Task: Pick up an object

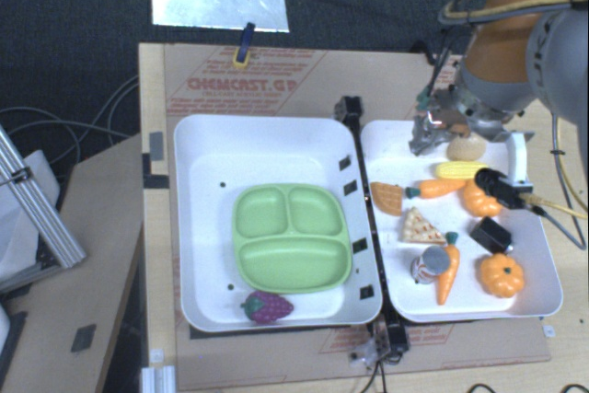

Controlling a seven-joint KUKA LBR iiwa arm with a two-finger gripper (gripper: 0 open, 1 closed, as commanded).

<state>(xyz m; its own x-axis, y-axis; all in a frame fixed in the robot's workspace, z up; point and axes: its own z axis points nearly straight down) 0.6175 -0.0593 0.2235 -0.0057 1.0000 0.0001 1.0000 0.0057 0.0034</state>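
Two white bins: left bin; right bin. One green divided plate; one bunch of grapes; two carrots; one pumpkin. One corn cob; one pizza slice.

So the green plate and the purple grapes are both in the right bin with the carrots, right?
Not quite. The camera view shows the green plate and the purple grapes in the left bin. The carrots are in the right bin.

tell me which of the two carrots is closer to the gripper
The carrot lying crosswise just below the corn cob, nearer the gripper. The other carrot lies lower, beside the small pumpkin.
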